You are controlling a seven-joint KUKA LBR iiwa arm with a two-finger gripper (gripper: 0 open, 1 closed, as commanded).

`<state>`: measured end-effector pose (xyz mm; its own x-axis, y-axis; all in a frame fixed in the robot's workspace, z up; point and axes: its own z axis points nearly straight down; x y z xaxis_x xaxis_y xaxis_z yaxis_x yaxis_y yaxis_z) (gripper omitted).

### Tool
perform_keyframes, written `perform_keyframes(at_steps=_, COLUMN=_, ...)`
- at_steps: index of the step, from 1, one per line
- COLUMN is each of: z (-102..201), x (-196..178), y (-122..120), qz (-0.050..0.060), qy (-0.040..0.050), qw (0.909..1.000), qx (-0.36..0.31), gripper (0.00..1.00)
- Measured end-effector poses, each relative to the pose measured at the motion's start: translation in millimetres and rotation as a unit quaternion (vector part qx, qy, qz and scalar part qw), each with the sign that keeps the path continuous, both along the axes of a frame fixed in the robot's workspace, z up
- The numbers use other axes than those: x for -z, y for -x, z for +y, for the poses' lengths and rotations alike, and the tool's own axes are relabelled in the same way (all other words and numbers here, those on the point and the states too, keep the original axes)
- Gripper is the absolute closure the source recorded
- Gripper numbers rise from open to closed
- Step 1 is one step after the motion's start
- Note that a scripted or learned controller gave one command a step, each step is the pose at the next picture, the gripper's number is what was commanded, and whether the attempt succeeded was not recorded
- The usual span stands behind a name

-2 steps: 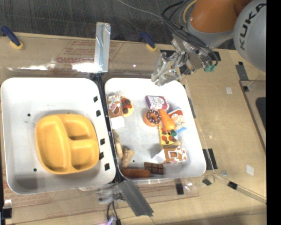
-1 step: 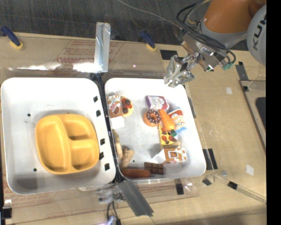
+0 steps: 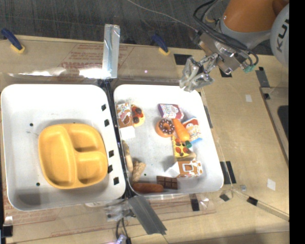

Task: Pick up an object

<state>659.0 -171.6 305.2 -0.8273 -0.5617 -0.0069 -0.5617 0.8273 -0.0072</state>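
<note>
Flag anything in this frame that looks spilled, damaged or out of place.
Nothing stands out. The toy food lies loose inside the right bin, the yellow tray sits flat in the left bin.

bins (image 3: pixel 20 105): smooth white plastic | tray (image 3: pixel 71 155): glossy yellow plastic | bench (image 3: pixel 244 146): matt cardboard-brown

White letters "KU" stand on the arm (image 3: pixel 280 29).

A yellow divided tray (image 3: pixel 66 154) lies in the left white bin (image 3: pixel 10 100), far from the gripper (image 3: pixel 195 76), toward the view's lower left. A silvery tape strip (image 3: pixel 112 50) and a blue clamp (image 3: pixel 161 43) sit nearer, to its left in the view.
</note>
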Motion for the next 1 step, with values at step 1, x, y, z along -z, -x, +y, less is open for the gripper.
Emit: perform_keyframes(at_steps=1, z=0.7, x=-11.2, y=-1.0, qz=-0.002, qy=0.0002, qw=1.0000, qx=-0.001, gripper=1.00)
